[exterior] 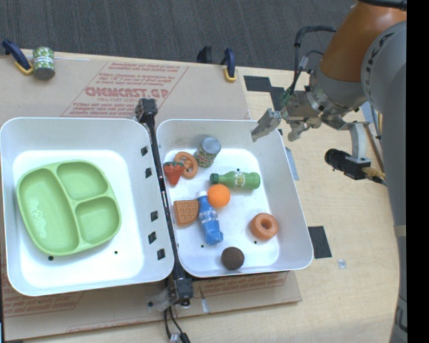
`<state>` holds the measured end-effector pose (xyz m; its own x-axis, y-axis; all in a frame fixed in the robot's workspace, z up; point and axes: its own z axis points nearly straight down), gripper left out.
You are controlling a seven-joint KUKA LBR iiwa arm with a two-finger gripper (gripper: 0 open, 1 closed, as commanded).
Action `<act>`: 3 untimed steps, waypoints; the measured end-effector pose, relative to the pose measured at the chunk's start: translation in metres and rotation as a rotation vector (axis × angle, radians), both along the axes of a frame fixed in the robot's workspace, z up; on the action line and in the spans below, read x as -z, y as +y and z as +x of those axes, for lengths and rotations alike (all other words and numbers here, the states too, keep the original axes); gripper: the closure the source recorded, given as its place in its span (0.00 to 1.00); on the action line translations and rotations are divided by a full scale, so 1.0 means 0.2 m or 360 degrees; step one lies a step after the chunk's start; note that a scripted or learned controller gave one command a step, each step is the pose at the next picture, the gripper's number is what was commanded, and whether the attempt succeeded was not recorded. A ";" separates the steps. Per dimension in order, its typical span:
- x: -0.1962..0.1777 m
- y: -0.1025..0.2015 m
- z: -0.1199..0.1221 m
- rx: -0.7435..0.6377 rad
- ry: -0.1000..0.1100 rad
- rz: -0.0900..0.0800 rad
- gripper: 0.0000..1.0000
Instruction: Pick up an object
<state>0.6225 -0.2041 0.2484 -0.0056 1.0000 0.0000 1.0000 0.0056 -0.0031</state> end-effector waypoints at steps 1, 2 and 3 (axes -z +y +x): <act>0.57 -0.03 -0.01 -0.0001 0.0006 0.0002 0.00; 0.77 -0.02 0.17 -0.0001 0.0000 0.0001 0.00; 0.71 -0.01 0.17 -0.0009 -0.0001 0.0000 1.00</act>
